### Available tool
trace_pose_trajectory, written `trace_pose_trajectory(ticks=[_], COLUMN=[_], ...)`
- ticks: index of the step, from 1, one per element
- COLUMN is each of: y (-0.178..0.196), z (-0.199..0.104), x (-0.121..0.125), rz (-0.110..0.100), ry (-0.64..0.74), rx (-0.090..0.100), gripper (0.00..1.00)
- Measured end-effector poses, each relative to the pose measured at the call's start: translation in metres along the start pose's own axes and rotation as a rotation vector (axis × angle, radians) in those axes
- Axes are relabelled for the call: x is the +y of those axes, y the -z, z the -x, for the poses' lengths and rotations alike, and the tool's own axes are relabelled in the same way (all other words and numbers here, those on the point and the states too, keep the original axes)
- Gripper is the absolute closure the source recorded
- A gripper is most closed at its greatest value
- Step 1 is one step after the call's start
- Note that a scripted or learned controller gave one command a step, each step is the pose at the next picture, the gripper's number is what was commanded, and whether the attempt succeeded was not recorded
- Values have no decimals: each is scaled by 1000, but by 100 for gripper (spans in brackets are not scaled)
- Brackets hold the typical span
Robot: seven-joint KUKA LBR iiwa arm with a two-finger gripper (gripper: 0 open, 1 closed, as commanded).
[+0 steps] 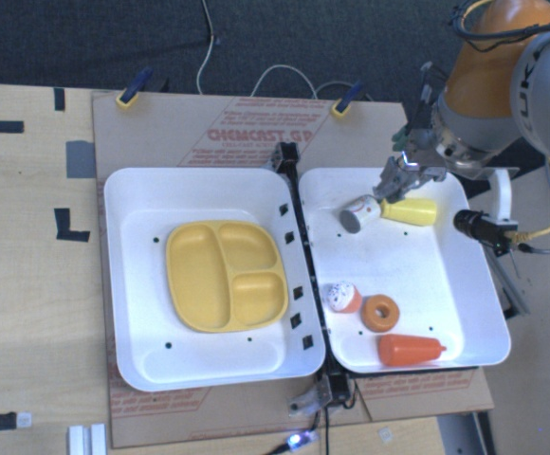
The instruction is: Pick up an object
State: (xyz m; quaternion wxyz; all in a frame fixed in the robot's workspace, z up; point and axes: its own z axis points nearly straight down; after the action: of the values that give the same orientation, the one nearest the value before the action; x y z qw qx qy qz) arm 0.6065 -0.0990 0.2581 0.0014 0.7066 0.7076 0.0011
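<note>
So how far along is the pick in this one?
Nothing looks lifted yet. The end effector sits low in the right bin, at the yellow-and-grey object. The doughnut and orange piece lie untouched. Grasping and lifting remain.

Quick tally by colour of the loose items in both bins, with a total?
Yellow: 2, the divided tray in the left bin and the block by the gripper.
Orange: 2, the ring and the carrot-like piece.
Grey: 1, the cylinder.
White and orange: 1, the small piece.
Total: 6
</note>
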Motion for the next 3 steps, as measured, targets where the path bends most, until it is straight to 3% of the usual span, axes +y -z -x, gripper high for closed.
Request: trace_pose_trajectory(ticks=[3], y=[-42], z=[-146], x=[-82], rz=[-9], ry=[4], rx=[1], gripper=[100])
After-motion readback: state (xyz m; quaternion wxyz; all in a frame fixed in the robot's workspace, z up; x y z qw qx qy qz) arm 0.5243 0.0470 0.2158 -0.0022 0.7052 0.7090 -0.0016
